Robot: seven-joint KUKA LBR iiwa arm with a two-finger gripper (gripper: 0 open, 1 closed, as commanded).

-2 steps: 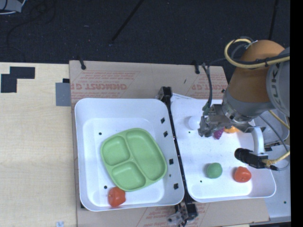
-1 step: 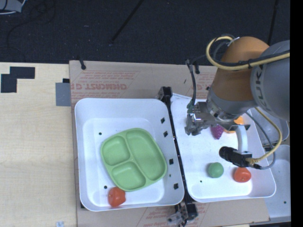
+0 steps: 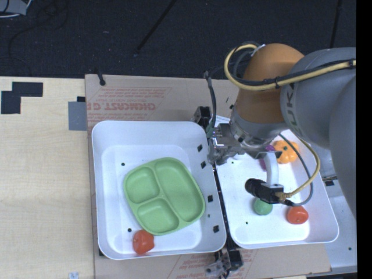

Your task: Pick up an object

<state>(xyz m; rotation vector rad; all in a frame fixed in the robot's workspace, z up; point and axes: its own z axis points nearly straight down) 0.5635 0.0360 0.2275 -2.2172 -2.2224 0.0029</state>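
Note:
My gripper (image 3: 223, 146) hangs low over the near-left corner of the right bin (image 3: 244, 231), close to the divider between the two bins, with the orange wrist band (image 3: 272, 80) above it. In the right bin lie a green ball (image 3: 263, 207), a red round object (image 3: 297, 214), an orange object (image 3: 286, 152) and a purple piece (image 3: 271, 160) partly under the arm. The left bin (image 3: 110, 156) holds a green divided plate (image 3: 164, 196) and a red round object (image 3: 143, 241) at its front edge. Nothing shows in the gripper.
A black part (image 3: 257, 187) with a yellow cable (image 3: 302, 182) hangs over the right bin just above the green ball. The grey arm body (image 3: 325, 109) covers the bin's far right. Both bins rest on a cardboard sheet (image 3: 145, 97).

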